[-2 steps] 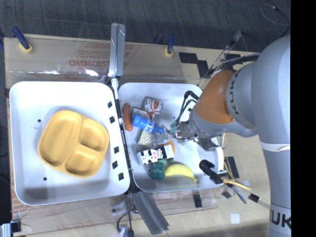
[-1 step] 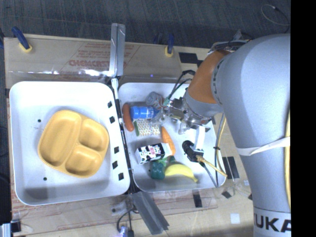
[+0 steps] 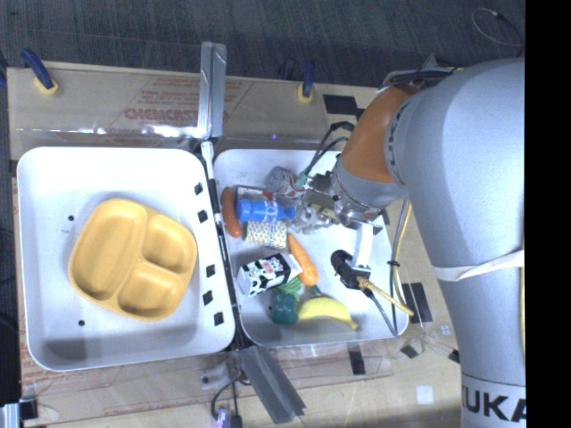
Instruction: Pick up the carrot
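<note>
Straight-down-ish look from the overhead camera, here's where I'm at. My claw (image 3: pixel 303 205) is low in the right bin (image 3: pixel 250 169), up against the right end of a blue bottle (image 3: pixel 260 210) lying on its side. Whether the claw is wide, narrow or gripping anything, I honestly can't tell (it's a jumble of metal and wires from this angle). My arm (image 3: pixel 464 159) comes in from the right, and the orange band sits just above the wrist.

The carrot (image 3: pixel 302 259) is in the same bin, a bit nearer the camera than my claw and apart from it. It lies flat at a slant, thin end pointing up toward the bottle. A cow-print carton (image 3: pixel 266 275) sits just beside it on the left. Its fat end is near a green veggie (image 3: pixel 284 307) and a banana (image 3: pixel 328 310) by the front wall.

A reddish sausage (image 3: pixel 232 212) lies at the bottle's left end, by the bin's left wall.

The left bin (image 3: pixel 53 185) has a yellow divided plate (image 3: pixel 132 257) in the middle.
</note>
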